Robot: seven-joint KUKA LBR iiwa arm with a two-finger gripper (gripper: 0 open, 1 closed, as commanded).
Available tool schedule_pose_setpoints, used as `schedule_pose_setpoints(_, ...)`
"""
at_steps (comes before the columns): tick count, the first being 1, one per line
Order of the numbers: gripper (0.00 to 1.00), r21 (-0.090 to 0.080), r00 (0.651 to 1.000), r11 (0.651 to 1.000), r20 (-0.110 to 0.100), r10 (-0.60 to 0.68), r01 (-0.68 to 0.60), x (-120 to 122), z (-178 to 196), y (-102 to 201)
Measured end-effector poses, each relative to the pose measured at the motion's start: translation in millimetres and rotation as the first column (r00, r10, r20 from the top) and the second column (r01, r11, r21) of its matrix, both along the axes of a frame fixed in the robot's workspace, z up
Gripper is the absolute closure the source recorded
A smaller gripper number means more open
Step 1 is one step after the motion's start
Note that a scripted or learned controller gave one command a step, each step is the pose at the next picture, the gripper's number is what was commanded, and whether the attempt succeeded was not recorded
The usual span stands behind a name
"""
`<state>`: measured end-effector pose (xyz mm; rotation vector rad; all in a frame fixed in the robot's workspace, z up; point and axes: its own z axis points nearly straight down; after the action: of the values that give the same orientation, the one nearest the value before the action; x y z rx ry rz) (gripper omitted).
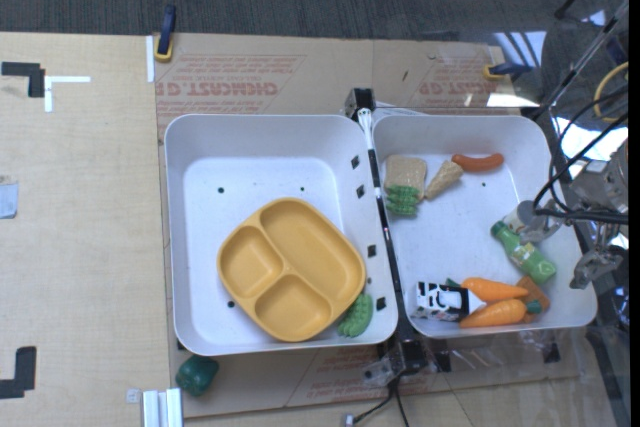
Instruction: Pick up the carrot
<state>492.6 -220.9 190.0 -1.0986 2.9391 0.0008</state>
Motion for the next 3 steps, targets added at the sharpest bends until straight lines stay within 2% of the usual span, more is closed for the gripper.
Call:
schedule_pose_setpoints(1, 0.0, -0.003, 0.911, 0.911, 0.003, 0.412, -0.412, -3, -87, 14)
schedule_pose_setpoints(2, 0.0, -0.014, 0.622, 0.621, -0.005, 0.783, -0.783, -10, -92, 34)
schedule_pose_setpoints(3, 1.0, -0.029, 0.631, 0.631, 0.002, 0.776, -0.775, -4, -77, 33)
